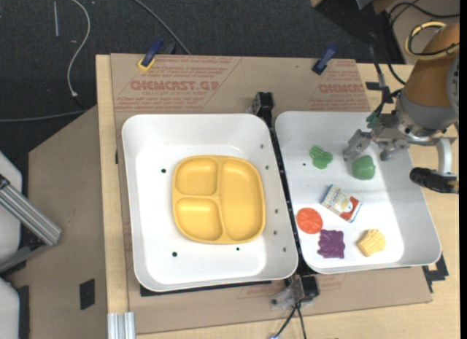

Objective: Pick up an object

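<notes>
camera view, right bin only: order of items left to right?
Red disc → green lump → purple piece → small carton → green ball → yellow piece.

A yellow divided plate (218,199) is seen lying in the left white bin (139,184) at the frame's centre. Both bins are set on a brown cardboard sheet (190,82), which is held by two blue clamps (151,55) along its upper edge. A white cable (80,46) is looped over the dark carpet (219,2) at upper left.
</notes>
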